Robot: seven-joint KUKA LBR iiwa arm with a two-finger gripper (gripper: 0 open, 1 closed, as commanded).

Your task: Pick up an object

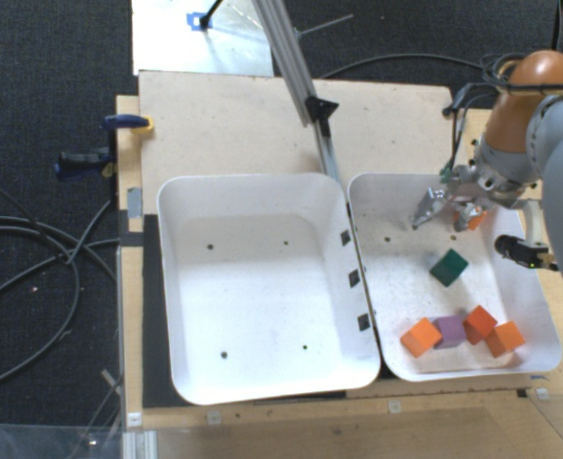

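My gripper (438,222) hangs over the back of the right bin (388,256), open, with nothing between its fingers. A small orange piece (474,221) shows just to the right of the fingers, partly hidden by them. A dark green block (448,268) lies a little in front of the gripper, apart from it. Along the bin's front wall sit an orange block (420,337), a purple block (450,331), a red-orange block (480,323) and another orange block (507,338), packed close together.
The left bin (181,256) stands beside the right one, with a black-tabbed divide (354,277) between them. A slanted metal pole (291,55) crosses the back of the bench. A blue clamp (109,142) grips the bench's left edge.
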